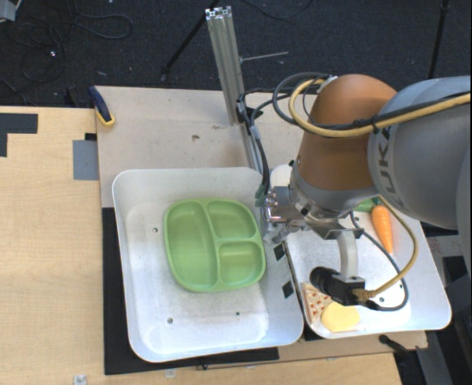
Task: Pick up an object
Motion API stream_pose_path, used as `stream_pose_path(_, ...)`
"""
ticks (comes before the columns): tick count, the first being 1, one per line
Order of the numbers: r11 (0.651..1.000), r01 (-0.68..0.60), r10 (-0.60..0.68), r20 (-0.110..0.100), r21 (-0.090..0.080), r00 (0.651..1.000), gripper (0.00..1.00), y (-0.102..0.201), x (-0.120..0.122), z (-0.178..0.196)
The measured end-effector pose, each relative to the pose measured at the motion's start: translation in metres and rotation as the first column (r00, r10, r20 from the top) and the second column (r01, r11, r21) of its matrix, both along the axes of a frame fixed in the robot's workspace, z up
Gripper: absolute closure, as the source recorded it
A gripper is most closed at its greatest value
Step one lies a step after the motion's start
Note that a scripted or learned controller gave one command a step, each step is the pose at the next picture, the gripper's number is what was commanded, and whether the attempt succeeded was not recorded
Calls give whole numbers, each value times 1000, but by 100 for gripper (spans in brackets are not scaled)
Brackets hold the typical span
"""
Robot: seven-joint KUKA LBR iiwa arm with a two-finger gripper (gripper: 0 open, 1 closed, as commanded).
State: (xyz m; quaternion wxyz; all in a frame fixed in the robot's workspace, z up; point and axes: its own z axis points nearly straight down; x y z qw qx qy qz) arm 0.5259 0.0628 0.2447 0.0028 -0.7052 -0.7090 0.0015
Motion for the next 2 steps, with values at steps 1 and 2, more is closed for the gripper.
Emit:
stream_pose_path(1,1000,0,0,-1,-1,1000,100,47,-23,-3)
stream_pose_path(2,1000,4,-4,1,-2,1000,0,45,-22,-3)
